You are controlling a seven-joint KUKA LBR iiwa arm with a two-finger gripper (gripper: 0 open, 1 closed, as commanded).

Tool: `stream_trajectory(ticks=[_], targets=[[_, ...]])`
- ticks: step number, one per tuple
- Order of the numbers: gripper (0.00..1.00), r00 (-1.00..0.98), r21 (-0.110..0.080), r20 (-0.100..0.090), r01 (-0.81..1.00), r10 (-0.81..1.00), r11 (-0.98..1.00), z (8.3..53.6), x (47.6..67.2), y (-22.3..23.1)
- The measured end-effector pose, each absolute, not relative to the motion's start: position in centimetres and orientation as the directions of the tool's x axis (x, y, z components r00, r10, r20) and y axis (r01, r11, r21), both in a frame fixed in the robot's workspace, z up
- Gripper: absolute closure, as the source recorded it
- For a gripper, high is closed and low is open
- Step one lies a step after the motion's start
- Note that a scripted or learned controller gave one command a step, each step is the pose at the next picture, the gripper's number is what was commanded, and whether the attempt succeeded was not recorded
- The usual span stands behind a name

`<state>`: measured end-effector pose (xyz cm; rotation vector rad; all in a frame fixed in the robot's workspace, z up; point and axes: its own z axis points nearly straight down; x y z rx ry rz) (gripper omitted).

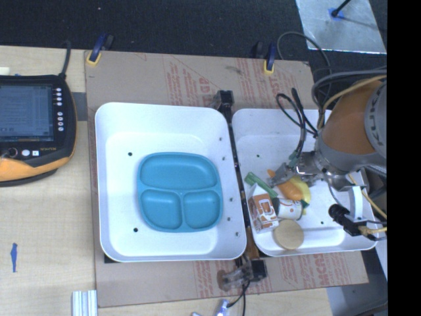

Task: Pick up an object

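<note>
My gripper [289, 172] reaches into the right bin [263, 133] from the right, low over a small pile near the bin's middle. Right beside it lies an orange and yellow object [294, 189], partly covered by the wrist. A green strip [256, 182] lies to the left of that. In front of it are a brown and white packet [263, 211], a small can [289, 209] and a round tan disc [288, 235]. I cannot see whether anything is held.
The left bin [118, 176] holds a blue divided plate [179, 191]. A teach pendant [33, 127] lies on the bench at far left. Black cables [296, 110] loop over the right bin's far edge. Clamps hold the cardboard underlay [197, 78].
</note>
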<state>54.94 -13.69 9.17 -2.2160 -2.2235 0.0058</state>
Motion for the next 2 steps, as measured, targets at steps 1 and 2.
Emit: stream_trajectory(ticks=[1, 2], targets=[[0.00, -0.007, -0.003, -0.001, 1.000, 1.000, 0.007, 9.2, 59.7, -11.3], [0.00, -0.006, -0.004, -0.002, 1.000, 1.000, 0.006, 9.2, 55.6, -10.7]])
